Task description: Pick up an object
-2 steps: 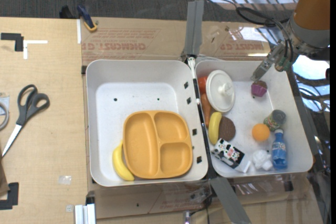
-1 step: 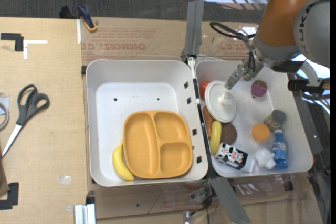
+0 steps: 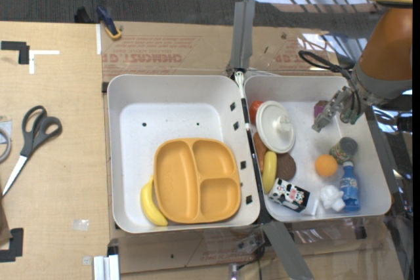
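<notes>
Wooden tabletop (image 3: 59, 206) carries two white bins; the left bin (image 3: 125, 141) holds a yellow divided plate (image 3: 197, 179) with a banana (image 3: 151, 205) tucked under its near-left edge. Over the right bin (image 3: 377, 160) hangs the gripper (image 3: 336, 112), at the far right; whether it is released or clenched I cannot tell, and a purplish shape beside it is too blurred to name. Nearest candidates lie nearer and slightly right: a small round tin (image 3: 344, 149), then an orange ball (image 3: 326, 165) and a blue bottle (image 3: 348, 187) lying near-to-far.
</notes>
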Tool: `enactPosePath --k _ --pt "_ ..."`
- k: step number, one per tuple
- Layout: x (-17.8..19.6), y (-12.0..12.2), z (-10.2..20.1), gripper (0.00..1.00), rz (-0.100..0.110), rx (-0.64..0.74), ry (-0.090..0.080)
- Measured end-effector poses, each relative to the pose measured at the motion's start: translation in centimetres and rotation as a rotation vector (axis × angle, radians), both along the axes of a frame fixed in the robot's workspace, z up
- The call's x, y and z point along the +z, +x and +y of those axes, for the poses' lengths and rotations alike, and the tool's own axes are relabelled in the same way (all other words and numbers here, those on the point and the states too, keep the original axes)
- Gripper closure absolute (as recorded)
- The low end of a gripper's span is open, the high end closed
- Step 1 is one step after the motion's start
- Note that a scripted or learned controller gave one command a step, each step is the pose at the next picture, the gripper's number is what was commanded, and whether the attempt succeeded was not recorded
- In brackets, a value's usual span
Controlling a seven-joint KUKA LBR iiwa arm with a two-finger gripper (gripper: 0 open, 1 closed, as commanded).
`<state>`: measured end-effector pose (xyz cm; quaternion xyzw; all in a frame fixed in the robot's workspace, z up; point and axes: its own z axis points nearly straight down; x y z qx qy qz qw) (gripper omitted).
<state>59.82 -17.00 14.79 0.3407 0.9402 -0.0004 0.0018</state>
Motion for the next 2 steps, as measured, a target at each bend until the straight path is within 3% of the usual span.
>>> enactPosePath --k 1,2 --pt "10.5 4.7 4.5 1.0 0.001 -0.167 0.001" --pt "13.8 4.8 5.2 1.0 -0.001 -0.052 0.0"
